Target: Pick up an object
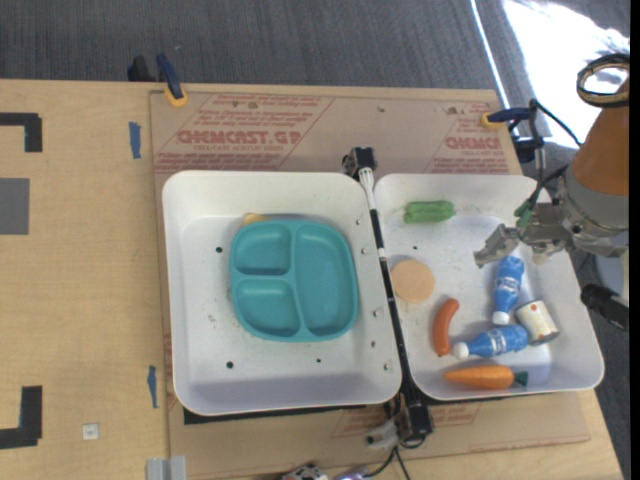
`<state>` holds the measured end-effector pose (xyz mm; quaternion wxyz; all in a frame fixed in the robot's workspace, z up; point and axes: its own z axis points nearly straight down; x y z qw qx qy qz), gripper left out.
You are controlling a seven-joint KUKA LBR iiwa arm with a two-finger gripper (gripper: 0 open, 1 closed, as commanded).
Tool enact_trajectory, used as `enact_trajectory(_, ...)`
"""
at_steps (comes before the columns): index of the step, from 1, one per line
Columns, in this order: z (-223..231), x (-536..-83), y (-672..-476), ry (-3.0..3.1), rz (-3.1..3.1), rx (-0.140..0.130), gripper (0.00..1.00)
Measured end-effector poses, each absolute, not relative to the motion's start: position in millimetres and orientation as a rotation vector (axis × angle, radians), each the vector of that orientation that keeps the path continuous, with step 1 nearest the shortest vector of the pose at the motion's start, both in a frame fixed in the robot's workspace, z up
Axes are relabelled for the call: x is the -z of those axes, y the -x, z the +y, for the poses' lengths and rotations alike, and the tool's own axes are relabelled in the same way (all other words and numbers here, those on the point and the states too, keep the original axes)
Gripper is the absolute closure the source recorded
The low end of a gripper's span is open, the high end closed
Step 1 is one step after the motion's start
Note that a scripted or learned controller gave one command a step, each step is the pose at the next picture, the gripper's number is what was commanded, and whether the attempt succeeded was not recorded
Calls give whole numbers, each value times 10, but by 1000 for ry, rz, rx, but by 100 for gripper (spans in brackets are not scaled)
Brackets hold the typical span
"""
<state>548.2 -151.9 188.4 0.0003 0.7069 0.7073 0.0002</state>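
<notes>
1. The left bin point(190, 268) holds a teal divided plate point(294, 278), three compartments, lying flat and taking up most of the floor. A sliver of something yellowish peeks from under its far edge (too little shows to name it).
2. The right bin point(570, 368) is the crowded one. Near its far wall lies a green pickle-like piece point(429, 210). Close to the divider between the bins sits a round tan disc point(412, 280), and just nearer than it a red-orange sausage point(444, 326) lies tilted.
3. Along the near wall is an orange carrot point(479, 376). Just beyond it a blue bottle point(493, 344) lies on its side, white cap toward the sausage. A second blue bottle point(507, 288) is beside it, running away from the near wall, and a small white cup with a red band point(537, 320) rests against the two of them.
4. The gripper point(520, 236) hangs over the right bin's far right part, above the second bottle. Its grey fingers look spread apart and nothing is between them.
</notes>
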Motion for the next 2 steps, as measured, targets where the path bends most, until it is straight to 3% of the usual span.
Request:
enact_trajectory(1, -1970, -856, -5438, -2080, 2353, -2, 0)
enact_trajectory(2, -1974, -964, -5448, -2079, 2349, -5, 100)
